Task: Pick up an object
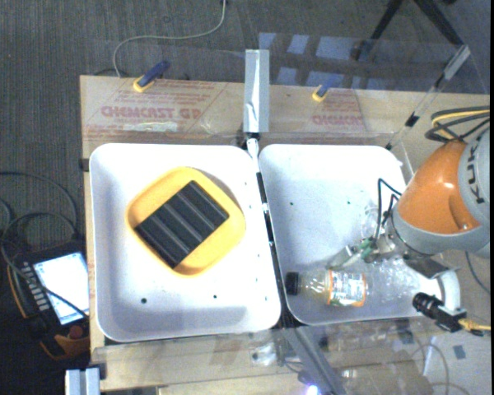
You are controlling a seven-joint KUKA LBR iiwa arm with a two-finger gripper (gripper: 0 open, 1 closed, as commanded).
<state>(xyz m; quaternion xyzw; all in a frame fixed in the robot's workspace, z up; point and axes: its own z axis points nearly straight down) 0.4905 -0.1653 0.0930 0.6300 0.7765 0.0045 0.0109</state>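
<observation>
A clear plastic bottle (343, 288) with an orange label and a dark cap lies on its side along the near wall of the right bin (313, 188), cap pointing left. My gripper (368, 248) reaches down from the orange-banded wrist (432, 200) at the right side of that bin. It sits just above the bottle's clear body, close to it or touching it. A yellow block with a black ribbed top (185, 220) rests in the middle of the left bin (115, 295).
The ridge between the two bins (263, 212) runs down the middle. Yellow clamps (148, 76) and a metal post (255, 89) stand behind the bins on the board. A black cable (385, 189) loops beside the wrist.
</observation>
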